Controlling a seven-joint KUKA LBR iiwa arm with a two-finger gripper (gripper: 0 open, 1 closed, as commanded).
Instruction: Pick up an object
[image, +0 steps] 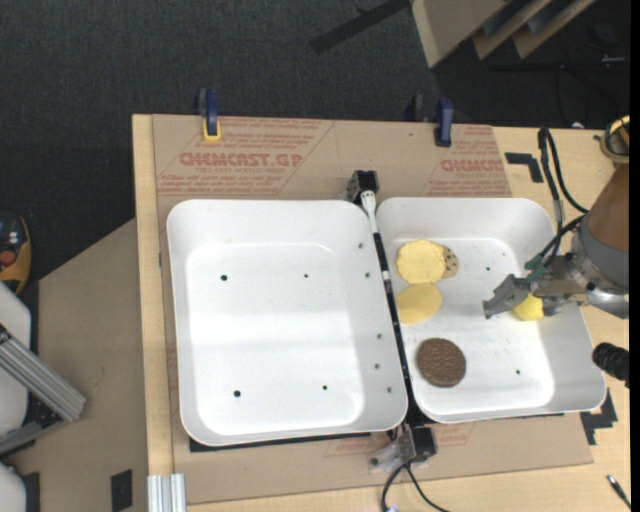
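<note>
The right bin (480, 395) holds the objects. A yellow round disc (420, 262) lies near its left wall, with a small speckled cookie (451, 264) peeking out from behind it. A second pale yellow disc (420, 302) sits just below, and a dark brown round cookie (441, 361) lies toward the front. My gripper (515, 298) hangs low over the right side of this bin, reaching in from the right. A small yellow piece (529, 309) sits right at the gripper's tip, partly covered by it. Whether the piece is gripped I cannot tell.
The left bin (200, 300) sits beside the right one, with a black divider strip (385, 290) between them. Both rest on a brown board (250, 150) held by blue clamps (208, 102) at the back. Cables (555, 180) run along the right edge.
</note>
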